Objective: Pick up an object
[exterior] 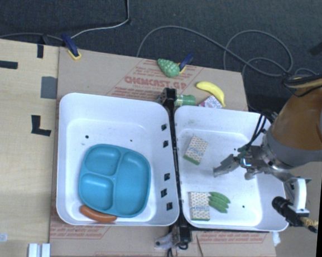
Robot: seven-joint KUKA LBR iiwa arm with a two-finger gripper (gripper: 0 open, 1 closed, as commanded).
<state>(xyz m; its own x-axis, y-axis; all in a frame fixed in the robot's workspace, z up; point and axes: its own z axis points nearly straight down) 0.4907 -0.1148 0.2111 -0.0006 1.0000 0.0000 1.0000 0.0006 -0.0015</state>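
My gripper point(237, 171) hangs over the middle of the right bin point(262, 124), with the arm coming in from the right. Its fingers point(223, 168) are spread open and nothing sits between them. A patterned green-and-white block point(196, 149) lies to the left of the gripper, apart from it. Toward the front of the same bin, a second patterned block point(199, 205) rests with a green pea pod point(219, 201) touching its right side, both below the gripper.
The left bin point(73, 112) holds a blue divided plate point(114, 180) and an orange sausage point(97, 215) at its front edge. Behind the bins on the cardboard lie a yellow banana point(210, 91), a green toy point(169, 67) and a small packet point(211, 103).
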